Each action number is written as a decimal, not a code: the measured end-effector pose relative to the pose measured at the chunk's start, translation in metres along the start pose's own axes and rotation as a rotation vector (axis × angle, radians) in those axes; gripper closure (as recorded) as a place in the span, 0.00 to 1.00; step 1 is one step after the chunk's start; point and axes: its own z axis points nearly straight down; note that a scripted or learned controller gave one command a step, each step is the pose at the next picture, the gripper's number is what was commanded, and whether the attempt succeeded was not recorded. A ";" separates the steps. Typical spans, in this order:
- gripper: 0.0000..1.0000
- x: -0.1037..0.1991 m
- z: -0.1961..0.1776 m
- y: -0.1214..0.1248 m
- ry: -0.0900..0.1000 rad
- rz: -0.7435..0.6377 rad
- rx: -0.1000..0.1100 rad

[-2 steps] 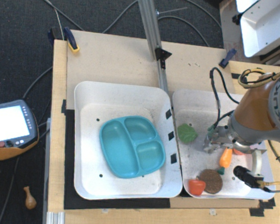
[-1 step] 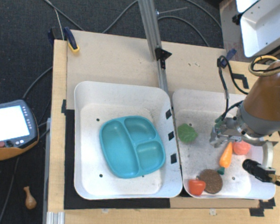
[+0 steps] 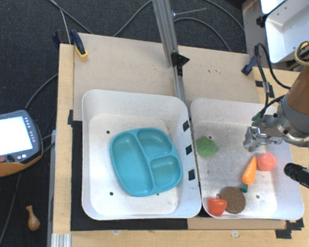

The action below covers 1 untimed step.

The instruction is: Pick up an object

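Note:
The right bin (image 3: 287,204) holds several small items. A green leafy piece (image 3: 206,147) lies near its left wall. An orange carrot (image 3: 250,171) and a pink ball (image 3: 267,161) lie side by side at mid-right. A brown disc (image 3: 233,200) and a red piece (image 3: 217,206) rest at the front edge. My gripper (image 3: 256,138) hangs over the right bin, just above and behind the carrot and the pink ball, with nothing visibly in it.
A teal divided plate (image 3: 146,161) lies in the left bin (image 3: 92,195). A metal pole (image 3: 170,35) slants down to the gap between the bins. A teach pendant (image 3: 7,142) sits off the bench at left.

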 end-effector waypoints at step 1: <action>1.00 -0.006 -0.048 0.008 0.000 0.000 0.001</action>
